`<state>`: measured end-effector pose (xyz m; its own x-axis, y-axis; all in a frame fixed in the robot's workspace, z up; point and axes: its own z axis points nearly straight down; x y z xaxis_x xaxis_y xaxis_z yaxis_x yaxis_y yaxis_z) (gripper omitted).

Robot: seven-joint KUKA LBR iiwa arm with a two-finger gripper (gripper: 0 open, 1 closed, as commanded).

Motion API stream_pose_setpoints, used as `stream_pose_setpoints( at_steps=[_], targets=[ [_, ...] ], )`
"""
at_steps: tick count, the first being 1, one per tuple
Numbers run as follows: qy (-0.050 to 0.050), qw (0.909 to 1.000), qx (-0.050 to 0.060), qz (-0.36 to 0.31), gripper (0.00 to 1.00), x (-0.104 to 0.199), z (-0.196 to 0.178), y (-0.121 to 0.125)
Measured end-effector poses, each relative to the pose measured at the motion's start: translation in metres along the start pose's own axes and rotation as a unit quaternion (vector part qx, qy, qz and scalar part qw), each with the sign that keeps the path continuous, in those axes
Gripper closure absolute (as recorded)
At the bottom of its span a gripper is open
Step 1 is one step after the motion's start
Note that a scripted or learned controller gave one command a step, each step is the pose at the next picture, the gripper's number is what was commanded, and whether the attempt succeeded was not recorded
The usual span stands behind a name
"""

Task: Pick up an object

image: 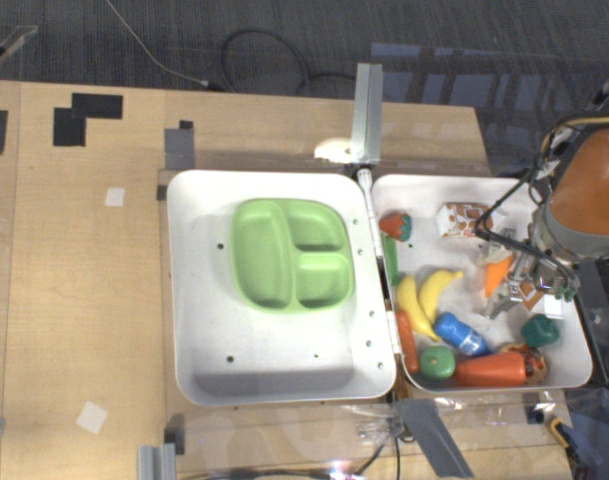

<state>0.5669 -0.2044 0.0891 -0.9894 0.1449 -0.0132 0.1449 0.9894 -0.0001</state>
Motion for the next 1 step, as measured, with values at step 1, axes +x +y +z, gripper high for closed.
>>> stream_pose_setpoints(
  at_steps=[1],
  targets=[
    [-0.001,0.9945,-0.001,-0.105,0.00,-0.0162,-0.0002,0.0607]
  ],
)
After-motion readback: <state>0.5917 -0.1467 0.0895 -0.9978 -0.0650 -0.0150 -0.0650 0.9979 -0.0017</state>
